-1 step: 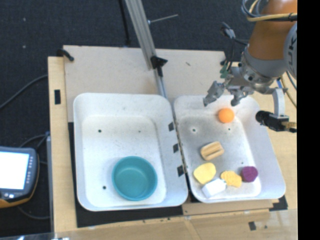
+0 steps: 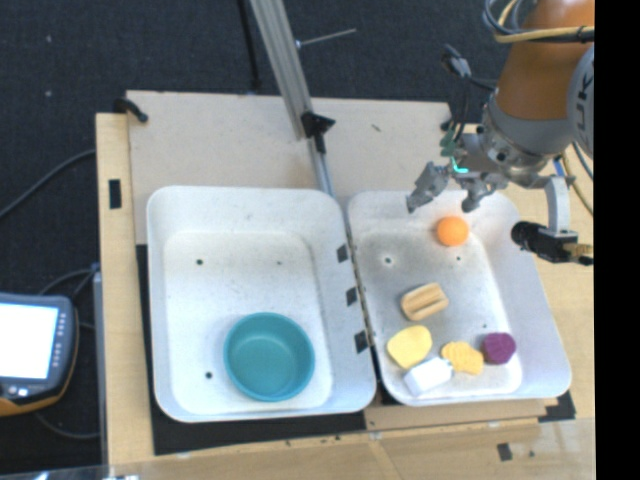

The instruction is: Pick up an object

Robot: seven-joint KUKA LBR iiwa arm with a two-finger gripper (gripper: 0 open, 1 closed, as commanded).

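A tan surface [image 2: 220, 138] carries two white bins, side by side. The left bin [image 2: 175, 228] contains a teal bowl [image 2: 268, 356]. A metal strut [image 2: 285, 63] rises behind. A screen device [image 2: 32, 353] sits at far left.

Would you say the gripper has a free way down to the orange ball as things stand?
Probably yes: the open gripper hangs just above the orange ball, which lies apart from the other items with nothing over it.

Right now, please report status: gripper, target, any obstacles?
Gripper open, above right bin's far end. Orange ball just below it, not held. Nothing between them.
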